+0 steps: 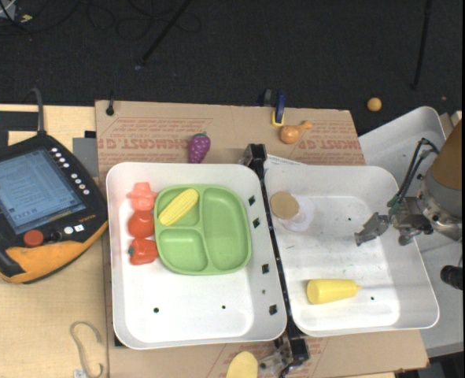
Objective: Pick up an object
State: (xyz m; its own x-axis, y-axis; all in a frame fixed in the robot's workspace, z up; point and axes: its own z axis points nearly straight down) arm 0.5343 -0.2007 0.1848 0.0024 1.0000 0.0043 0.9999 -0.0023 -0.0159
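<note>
Gripper being held over right bin, near right wall, fingers spread apart, nothing being gripped. Yellow object lying at bin's front, well apart. Fingers being best centred above it before descent.

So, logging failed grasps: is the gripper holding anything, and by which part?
Nothing is held. The gripper hangs open over the right bin, apart from the yellow object.

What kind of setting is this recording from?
Likely a robotics lab bench: two white bins hold toy food such as a corn cob on a green tray, a teach pendant lies beside them, and cables run across the dark floor.
</note>
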